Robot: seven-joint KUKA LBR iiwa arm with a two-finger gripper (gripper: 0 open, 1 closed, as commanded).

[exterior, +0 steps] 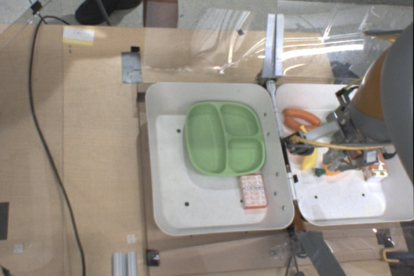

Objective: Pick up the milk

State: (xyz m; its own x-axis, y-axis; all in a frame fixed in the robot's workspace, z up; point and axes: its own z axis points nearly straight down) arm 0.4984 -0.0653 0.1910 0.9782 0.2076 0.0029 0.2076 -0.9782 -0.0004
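The milk carton (253, 191) lies in the left bin (162, 203), well apart from the jaws, whose state is hidden.

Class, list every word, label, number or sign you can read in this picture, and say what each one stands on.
None can be read.
Carton in the left bin: a red pattern, too blurred to read.
Yellow label on the bench: too small to read.

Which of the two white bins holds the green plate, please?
The left bin. The green plate lies in it beside a small carton, while the right bin holds the carrot and clutter under the arm.
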